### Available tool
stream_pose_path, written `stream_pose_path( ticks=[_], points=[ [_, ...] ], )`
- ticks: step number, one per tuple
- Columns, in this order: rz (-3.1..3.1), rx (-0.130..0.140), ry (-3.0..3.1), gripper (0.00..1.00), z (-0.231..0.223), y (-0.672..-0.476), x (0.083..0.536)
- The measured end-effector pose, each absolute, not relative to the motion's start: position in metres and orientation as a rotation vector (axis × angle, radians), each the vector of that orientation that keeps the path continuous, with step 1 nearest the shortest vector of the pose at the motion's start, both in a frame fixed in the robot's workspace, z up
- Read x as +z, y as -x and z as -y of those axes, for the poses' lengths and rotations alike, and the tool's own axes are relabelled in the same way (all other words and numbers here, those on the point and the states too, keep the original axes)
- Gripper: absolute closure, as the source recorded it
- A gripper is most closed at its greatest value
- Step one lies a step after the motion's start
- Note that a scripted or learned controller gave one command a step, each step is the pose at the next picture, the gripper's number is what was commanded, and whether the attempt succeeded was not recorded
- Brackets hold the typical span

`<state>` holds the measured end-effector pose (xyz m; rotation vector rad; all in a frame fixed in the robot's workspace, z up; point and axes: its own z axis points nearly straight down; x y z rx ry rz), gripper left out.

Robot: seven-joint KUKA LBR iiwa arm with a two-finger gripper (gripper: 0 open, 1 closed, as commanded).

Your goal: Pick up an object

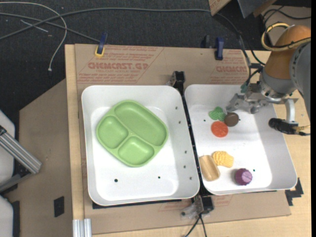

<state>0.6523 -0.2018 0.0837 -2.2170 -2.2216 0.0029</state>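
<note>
Lying in the right bin (276,147): a brown ball (231,118) touching a green leaf (216,114), an orange ball (219,129) just below. Gripper (236,104) hangs just above the brown ball; its grasp cannot be told. Green divided plate (131,132) occupies the left bin (98,181).

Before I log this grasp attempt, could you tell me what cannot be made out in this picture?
- Gripper: its fingertips blur into the brown object in the camera view, so grip cannot be judged.
- Green item: too small and partly covered by the brown object to identify.
- Arm: cut off by the right edge.
</note>
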Motion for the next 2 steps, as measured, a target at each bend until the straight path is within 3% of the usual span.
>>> stream_pose_path(
  ticks=[1,2],
  points=[
    [2.226,-0.001,2.219,1.00,0.202,-0.654,0.098],
    [2.227,-0.005,2.224,1.00,0.206,-0.658,0.143]
  ],
)
